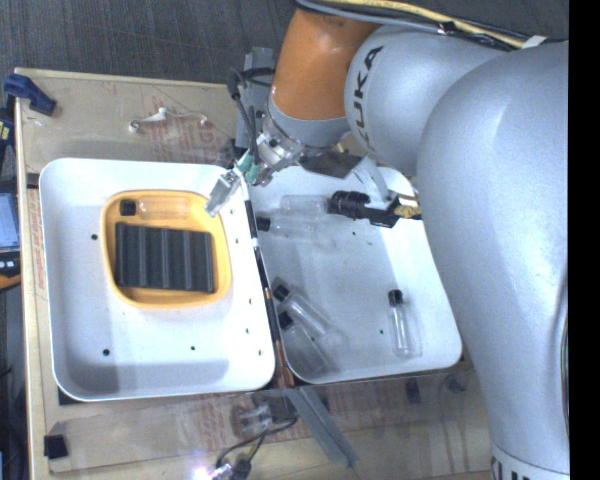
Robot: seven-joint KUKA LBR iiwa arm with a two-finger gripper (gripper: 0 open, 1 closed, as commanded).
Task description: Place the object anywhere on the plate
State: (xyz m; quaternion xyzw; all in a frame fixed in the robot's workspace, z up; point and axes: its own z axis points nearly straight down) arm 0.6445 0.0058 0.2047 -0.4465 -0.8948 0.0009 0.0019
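My claw [223, 194] hangs over the near corner of the orange-rimmed square plate with a dark ribbed centre [166, 246], which sits in the left shallow white bin [80, 348], and between my fingertips I am pinching a small clear plastic vial [220, 192], slanting down toward the plate's rim. So I judge the carrying step all but finished: the vial is over the plate's right upper edge, close to the ridge where the two bins meet, not yet resting on anything that I can make out. What the next move calls for is a short shift further over the plate (the rim is a poor landing spot, since a round vial could roll off it into the bin), then a lowering and a spreading of my fingers. Other clear vials [305, 313] lie in the right white bin [430, 308], one with a black cap [400, 320], well apart from me and no concern now.
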